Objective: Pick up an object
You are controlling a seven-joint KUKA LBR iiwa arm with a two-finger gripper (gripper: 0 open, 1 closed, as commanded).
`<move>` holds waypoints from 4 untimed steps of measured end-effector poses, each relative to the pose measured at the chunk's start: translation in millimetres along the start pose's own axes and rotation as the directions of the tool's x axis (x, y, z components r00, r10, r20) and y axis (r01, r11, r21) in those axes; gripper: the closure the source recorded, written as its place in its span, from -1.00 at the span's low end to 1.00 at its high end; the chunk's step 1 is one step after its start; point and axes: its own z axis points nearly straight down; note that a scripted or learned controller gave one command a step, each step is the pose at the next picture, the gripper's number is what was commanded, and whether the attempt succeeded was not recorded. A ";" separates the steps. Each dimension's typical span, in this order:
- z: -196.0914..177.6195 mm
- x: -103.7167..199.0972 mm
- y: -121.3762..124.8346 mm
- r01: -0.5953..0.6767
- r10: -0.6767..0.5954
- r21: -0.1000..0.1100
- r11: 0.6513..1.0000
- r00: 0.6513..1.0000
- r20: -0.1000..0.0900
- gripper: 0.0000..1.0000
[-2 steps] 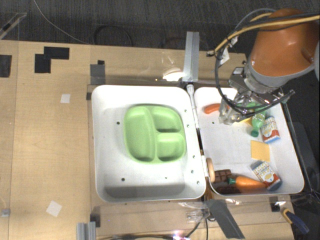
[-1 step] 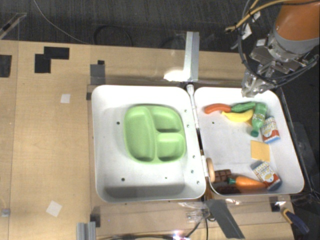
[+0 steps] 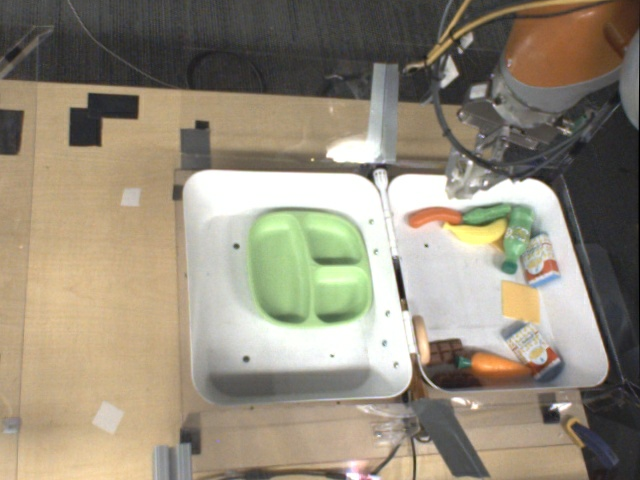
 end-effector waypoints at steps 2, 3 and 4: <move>-6.8 -26.2 14.1 0.124 -0.124 -0.002 0.992 0.992 -0.001 1.00; -41.7 -47.4 17.7 0.083 -0.083 0.003 0.997 0.997 0.001 1.00; -23.0 -84.7 33.0 0.165 -0.165 -0.001 0.986 0.986 0.000 1.00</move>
